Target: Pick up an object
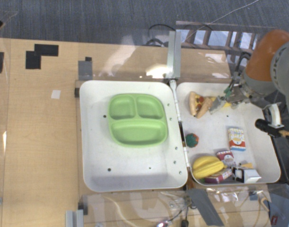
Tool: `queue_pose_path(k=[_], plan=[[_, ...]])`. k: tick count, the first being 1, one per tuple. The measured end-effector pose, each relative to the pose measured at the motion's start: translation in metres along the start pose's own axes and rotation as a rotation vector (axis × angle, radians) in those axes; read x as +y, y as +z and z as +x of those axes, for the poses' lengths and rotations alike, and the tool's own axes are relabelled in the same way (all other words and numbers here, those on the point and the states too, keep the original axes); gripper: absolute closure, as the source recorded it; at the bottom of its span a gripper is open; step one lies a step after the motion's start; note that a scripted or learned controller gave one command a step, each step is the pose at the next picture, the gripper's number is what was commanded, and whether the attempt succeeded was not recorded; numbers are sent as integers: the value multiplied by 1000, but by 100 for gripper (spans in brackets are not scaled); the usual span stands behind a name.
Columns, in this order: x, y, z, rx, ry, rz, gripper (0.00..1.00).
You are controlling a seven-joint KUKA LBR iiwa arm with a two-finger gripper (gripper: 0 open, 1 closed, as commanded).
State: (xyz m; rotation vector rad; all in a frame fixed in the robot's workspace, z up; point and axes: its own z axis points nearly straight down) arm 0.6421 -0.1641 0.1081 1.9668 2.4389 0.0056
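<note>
Two white bins sit side by side on my bench: the left bin (92,174) carries a green divided plate (137,119), and the right bin (205,136) carries everything I could pick. From my screen the gripper (219,104) sits low at the right bin's far edge, its tip against the pizza slice (199,104), which lies near the bin's far left corner. I cannot tell how the gripper is set; the wrist and its cabling blur together there, and nothing shows the slice as held.

I judge that slice a toy: light, stiff, flat, with thin edges, so it would be best pinched across its narrow width near the crust end rather than pressed from above.

Other candidates: a small dark green ball (191,139) beside the divider, likely to roll; a small carton (237,139) toward the right side, boxy and easy to take across its flat faces; a yellow banana (208,165) at the near edge, smooth and curved.

Packed at the near right corner is a jumble (239,170) of small items I cannot sort out. My arm is cut off at the right.
</note>
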Motion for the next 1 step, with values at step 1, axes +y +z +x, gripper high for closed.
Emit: queue_pose_path(k=[1], plan=[[20,19,4,-2,-50,39,0]])
